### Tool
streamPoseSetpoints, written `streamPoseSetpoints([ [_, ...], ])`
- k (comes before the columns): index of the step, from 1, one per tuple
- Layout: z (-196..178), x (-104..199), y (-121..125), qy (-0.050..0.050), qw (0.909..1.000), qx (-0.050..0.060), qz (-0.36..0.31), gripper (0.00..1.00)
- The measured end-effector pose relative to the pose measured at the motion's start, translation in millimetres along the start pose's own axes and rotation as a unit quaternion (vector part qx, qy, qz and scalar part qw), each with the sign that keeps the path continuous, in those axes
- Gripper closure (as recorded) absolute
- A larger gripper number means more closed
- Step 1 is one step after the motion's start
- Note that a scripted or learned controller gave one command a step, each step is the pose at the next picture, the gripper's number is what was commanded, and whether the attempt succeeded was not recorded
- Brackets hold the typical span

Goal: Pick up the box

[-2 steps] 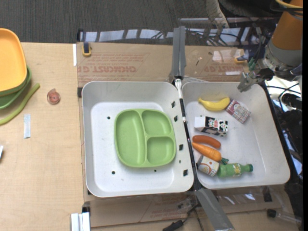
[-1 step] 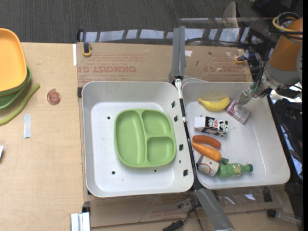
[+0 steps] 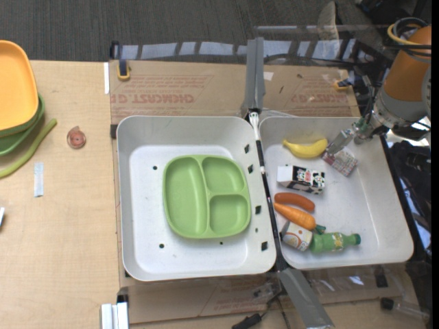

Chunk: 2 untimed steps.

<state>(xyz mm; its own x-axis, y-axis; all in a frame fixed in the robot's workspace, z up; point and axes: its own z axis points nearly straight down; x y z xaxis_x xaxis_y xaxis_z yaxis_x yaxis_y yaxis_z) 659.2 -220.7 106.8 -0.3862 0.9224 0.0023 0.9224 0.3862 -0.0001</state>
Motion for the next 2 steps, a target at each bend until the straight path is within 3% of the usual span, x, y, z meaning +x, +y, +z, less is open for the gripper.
streamPoseSetpoints([
  [1,13,13,-21,0.001,0.997,-0.003,0.077,0.0],
  [2,3,9,-23,-0.002,0.9969,-0.002,0.079,1.0],
])
